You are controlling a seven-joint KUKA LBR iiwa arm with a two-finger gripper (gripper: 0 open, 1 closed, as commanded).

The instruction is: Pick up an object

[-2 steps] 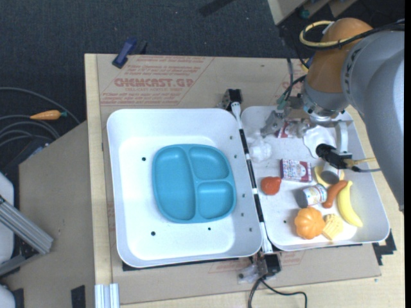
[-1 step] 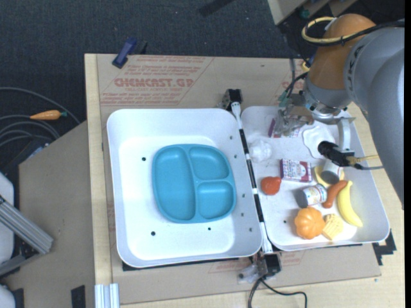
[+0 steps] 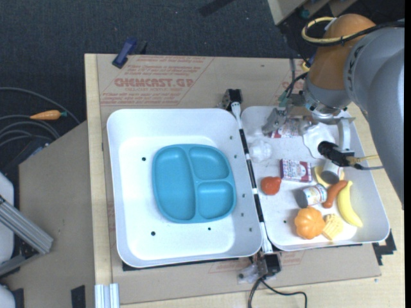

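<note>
Nothing had yet been lifted: the grey arm's tool [image 3: 290, 115] hung over the far end of the right shallow white plastic bin [image 3: 376, 220], its grip impossible to tell, while near that bin's front end lay the curved yellow banana [image 3: 350, 205], the small round orange pumpkin-like toy [image 3: 309, 222] and the little red-and-white carton [image 3: 295, 170].

We see a blue clip [image 3: 125, 53] at the bench's upper left, and an orange carrot [image 3: 46, 115] on the floor at left.

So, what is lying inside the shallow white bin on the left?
The left white bin holds one thing: a blue plastic plate with three compartments, lying flat near the middle. The compartments look bare. Whatever might be beneath the plate is covered by it.
</note>
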